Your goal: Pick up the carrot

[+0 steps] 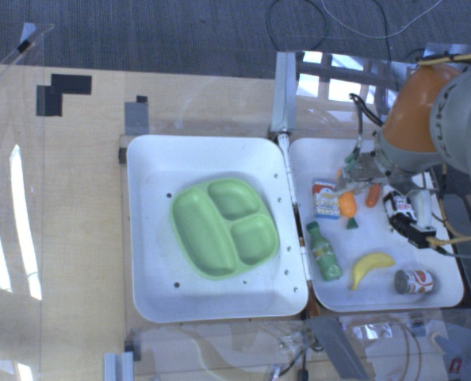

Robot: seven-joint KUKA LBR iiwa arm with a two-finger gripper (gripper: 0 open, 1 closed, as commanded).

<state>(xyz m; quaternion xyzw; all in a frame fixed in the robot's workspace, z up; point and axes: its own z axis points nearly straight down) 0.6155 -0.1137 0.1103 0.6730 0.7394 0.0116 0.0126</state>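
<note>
Both bins, the left one (144, 213) and the right one (446, 288), look like smooth white plastic with a faint sheen. The green divided plate (224, 227) is matt plastic. The bench (69, 236) shows pale wood grain under a glossy clear sheet. The small can (415, 281) looks metal, the green bottle (323, 252) shiny plastic.

A: What's in the right bin (449, 288)?
B: A carrot (372, 195) at the far side, beside the gripper (361, 173). An orange (346, 205), a green bottle (323, 251), a banana (369, 267) and a can (415, 281) nearer.
A: And the left bin (152, 236)?
B: A green divided plate (223, 227).
</note>
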